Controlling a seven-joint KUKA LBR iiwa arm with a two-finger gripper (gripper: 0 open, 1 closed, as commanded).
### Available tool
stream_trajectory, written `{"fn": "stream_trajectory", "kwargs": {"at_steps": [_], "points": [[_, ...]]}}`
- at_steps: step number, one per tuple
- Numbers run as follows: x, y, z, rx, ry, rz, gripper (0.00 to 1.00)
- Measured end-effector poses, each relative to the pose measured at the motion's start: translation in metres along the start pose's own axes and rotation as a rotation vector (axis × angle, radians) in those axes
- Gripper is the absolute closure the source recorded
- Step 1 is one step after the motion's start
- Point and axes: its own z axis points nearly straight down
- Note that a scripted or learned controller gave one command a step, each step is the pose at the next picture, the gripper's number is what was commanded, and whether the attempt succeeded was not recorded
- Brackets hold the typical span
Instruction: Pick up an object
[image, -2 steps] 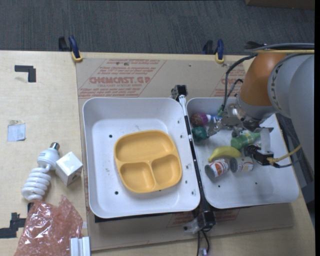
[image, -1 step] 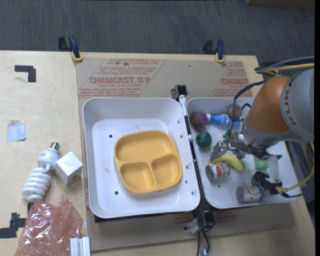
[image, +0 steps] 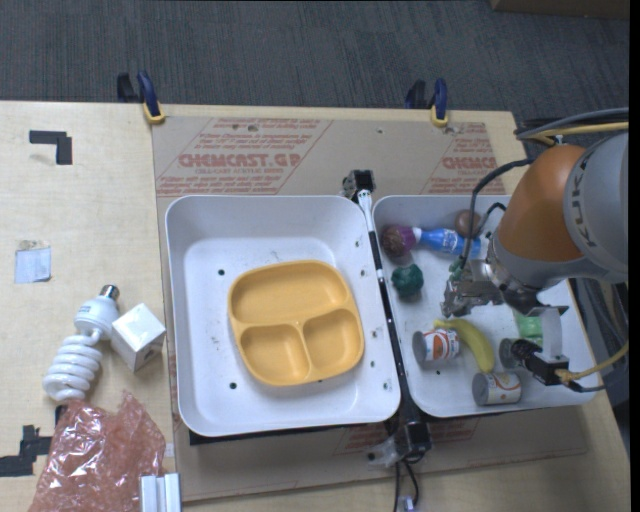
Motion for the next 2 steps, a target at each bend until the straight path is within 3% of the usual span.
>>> {"fn": "stream_trajectory", "kwargs": {"at_steps": [1, 2], "points": [[0.0419, -0.0598, -0.0899, 0.001, 0.001, -0.003, 1.00], [0.0419, -0.0598, -0.0899, 0.002, 0.001, -0.003, 0.00]]}}
